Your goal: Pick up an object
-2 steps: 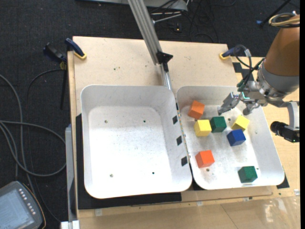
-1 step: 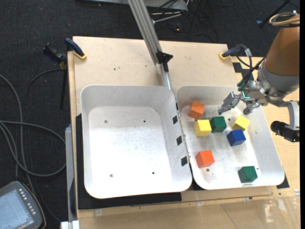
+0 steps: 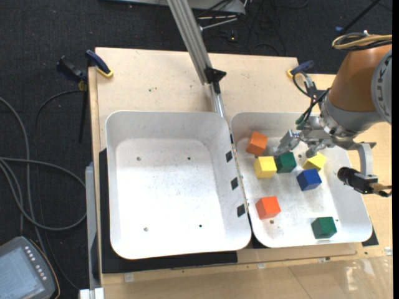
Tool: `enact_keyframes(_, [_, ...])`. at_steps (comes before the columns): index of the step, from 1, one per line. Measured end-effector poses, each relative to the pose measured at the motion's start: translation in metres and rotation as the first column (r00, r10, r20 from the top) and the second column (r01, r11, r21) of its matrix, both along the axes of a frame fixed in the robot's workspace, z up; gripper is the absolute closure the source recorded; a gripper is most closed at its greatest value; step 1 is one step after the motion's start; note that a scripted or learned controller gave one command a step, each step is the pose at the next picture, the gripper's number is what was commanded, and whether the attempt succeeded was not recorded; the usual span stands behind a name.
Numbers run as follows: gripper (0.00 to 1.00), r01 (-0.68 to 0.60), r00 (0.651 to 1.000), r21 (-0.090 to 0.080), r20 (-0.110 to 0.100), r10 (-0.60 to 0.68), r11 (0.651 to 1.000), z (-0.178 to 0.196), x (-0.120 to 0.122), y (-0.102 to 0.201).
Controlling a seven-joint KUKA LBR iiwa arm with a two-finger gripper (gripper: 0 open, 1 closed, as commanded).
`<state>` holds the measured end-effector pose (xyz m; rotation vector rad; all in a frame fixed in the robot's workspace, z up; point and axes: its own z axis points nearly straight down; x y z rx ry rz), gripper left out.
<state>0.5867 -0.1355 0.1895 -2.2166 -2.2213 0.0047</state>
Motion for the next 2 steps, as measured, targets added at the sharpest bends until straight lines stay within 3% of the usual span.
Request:
enact_keyframes(1, [0.0,0.004,1.0,0.0,-0.001,-0.004,1.0,-0.05,-0.011,-0.001])
enact_keyframes(2, [0.0,0.0,1.0,-0.005,0.026,0.0,1.0,-0.069,-0.004,-0.002])
